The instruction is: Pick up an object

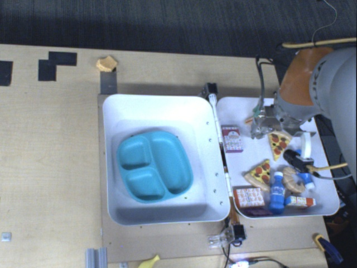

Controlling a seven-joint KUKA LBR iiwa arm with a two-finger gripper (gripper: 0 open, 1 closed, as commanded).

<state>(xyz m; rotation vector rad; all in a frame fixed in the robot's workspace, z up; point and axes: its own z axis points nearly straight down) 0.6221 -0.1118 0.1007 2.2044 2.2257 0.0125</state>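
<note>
Bench [50,149] carries both bins; arm [329,88] comes in from the R side and bends down over the R bin [245,108]. L bin [162,100] holds just a blue divided tray [153,165], lying flat mid-floor. It's broad w/ low edges, prob. a poor pick for a two-finger grasp.

All the small objs sit in the R bin, so the arm being there makes sense. Gripper [260,128] hangs low over a bare patch in the upper half of that bin. A red-and-white packet [231,139] lies to its L by the bin wall, a pizza slice [278,143] just beside it on the R. Open or closed: can't tell from this angle, wrist body hides it. Nothing seen in its grasp.

Likely target = that pizza slice, the closest obj; the packet is a 2nd option, though it lies close to the wall.

Lower half of the R bin is crowded: second pizza slice [260,175], blue bottle [277,193] and small printed box [249,197] packed near or touching each other. A grab there risks nudging neighbours. Outside the bins, a tan lump [106,64] sits on the bench, well apart.
</note>
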